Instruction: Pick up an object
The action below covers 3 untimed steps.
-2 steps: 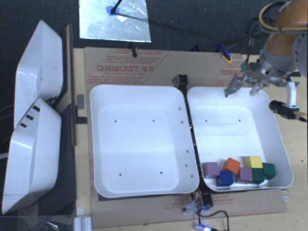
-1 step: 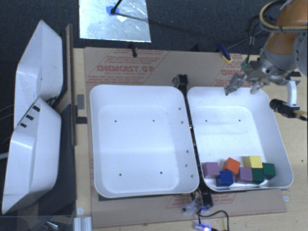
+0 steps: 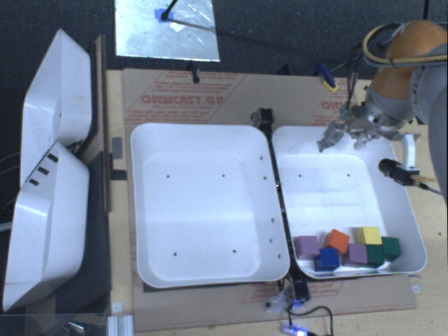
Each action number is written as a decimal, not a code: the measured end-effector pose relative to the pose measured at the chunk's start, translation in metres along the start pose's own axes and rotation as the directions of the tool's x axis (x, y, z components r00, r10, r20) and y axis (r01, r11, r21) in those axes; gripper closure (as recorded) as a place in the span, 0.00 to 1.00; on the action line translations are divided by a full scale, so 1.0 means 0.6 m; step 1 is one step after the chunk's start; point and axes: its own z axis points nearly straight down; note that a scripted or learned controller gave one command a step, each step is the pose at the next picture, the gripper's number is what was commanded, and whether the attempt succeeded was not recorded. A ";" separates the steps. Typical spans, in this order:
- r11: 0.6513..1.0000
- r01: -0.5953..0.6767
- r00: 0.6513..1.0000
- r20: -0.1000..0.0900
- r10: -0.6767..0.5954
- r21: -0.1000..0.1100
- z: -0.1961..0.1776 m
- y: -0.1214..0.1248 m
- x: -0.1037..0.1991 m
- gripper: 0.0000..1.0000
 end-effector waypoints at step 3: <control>1.000 0.001 1.000 0.001 -0.001 -0.007 -0.009 0.003 0.005 1.00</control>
